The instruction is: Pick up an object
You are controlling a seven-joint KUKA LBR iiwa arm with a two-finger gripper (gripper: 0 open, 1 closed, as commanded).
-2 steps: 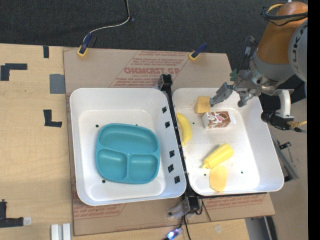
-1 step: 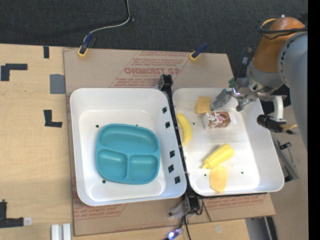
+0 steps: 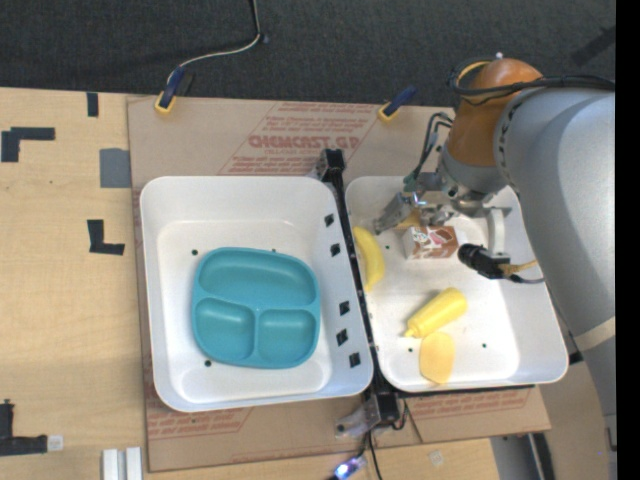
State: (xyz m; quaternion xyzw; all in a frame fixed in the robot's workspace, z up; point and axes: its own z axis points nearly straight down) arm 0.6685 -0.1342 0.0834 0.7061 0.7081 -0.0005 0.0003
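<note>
**Colours and patterns on the bench**

The left white plastic bin (image 3: 160,208) and right white plastic bin (image 3: 540,368) are plain. The tan cardboard sheet (image 3: 290,143) has red printed lettering. The divided plastic plate (image 3: 257,308) is uniform teal. The curved banana (image 3: 370,256) and squeeze bottle (image 3: 437,312) are yellow, and the flat rounded piece (image 3: 436,357) is yellow-orange. The small packet (image 3: 434,240) is brown and white with red marks. The grey robot arm (image 3: 570,188) has an orange band (image 3: 485,118).

The arm (image 3: 572,188) is a thick, smooth, pale grey casing with rounded edges, broadest at the end away from the tool (image 3: 413,210). Next to the tool it narrows into a glossy orange band (image 3: 488,118), domed at the top and catching a soft highlight. A thin dark cable (image 3: 432,146) loops along the orange band's side down to the tool. The tool is small, of silvery metal with darker angular parts, too cluttered to read in detail.
</note>
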